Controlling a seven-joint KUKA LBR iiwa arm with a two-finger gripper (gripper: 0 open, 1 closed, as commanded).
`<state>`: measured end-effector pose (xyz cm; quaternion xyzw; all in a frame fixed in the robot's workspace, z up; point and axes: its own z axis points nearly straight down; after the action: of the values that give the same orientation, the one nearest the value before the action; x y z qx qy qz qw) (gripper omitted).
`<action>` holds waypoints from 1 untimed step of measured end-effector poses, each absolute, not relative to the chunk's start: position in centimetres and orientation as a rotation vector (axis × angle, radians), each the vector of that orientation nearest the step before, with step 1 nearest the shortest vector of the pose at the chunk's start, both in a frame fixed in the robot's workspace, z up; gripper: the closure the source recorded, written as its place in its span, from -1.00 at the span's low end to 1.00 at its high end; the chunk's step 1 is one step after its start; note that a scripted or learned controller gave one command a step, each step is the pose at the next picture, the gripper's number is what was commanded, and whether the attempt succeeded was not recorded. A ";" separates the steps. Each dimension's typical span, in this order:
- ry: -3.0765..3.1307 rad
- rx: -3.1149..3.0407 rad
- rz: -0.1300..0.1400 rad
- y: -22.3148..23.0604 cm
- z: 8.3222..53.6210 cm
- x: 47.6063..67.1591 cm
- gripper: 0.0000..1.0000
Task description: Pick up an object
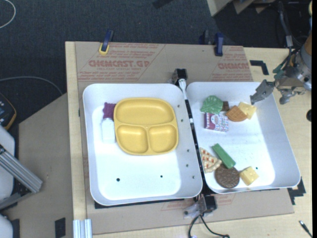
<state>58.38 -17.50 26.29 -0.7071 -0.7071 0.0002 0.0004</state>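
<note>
The right bin (277,133) holds several toy foods. At its far end lie a green leafy piece (212,104), a maroon and white carton (216,121), an orange-brown biscuit (237,114) and a yellow cheese wedge (247,109). Near its front lie a green stick (224,155), a waffle piece (208,161), a round brown cookie (227,177) and a yellow cube (249,175). My gripper (273,94) hangs over the bin's far right corner, just right of the cheese wedge. It is open, with nothing between its fingers.
In the left bin (133,182) sits a yellow divided plate (146,124), with a white bottle (107,130) and a purple item (109,109) beside its left edge. Clamps (104,44) hold the brown board under the bins.
</note>
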 end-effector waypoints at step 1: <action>-2.218 -2.218 0.004 -17.4 22.1 58.3 -1.00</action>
<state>58.27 -17.39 22.07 -0.7071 -0.7071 0.0013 0.0024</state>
